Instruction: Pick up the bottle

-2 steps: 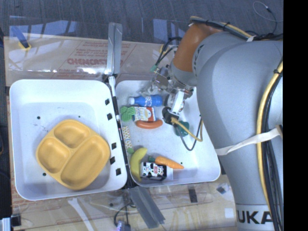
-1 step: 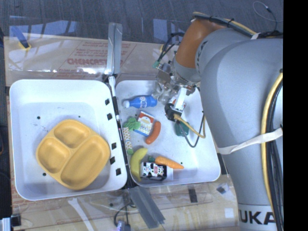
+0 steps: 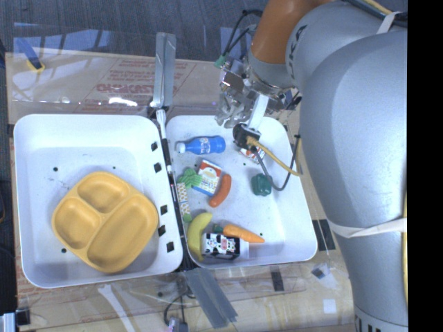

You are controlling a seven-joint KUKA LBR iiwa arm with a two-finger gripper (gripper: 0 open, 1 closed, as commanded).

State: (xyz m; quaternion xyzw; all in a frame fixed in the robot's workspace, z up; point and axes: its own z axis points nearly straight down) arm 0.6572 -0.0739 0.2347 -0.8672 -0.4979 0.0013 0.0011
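In the camera view you have two white bins side by side. The left bin [image 3: 41, 137] holds one thing — a yellow divided tray [image 3: 104, 220] lying toward its near side, with bare floor around it, most of it on the far side.

The right bin [image 3: 294, 216] is crowded. The blue bottle [image 3: 201, 145] lies on its side at the far left of that bin, cap pointing left, close to the divider between the bins. Just near of it sit a small printed carton [image 3: 209, 177], a sausage [image 3: 220, 191] and a green leafy toy [image 3: 186, 179]. A dark green pepper [image 3: 261, 185] sits apart to the right. Along the near wall you see a banana [image 3: 197, 230], a carrot [image 3: 242, 234] and a cow-print milk carton [image 3: 220, 245].

The gripper [image 3: 232, 113] hangs over the far edge of the right bin, just right of and beyond the bottle — whether its jaws are open or closed, you cannot tell. The bin's right side has the most bare floor.
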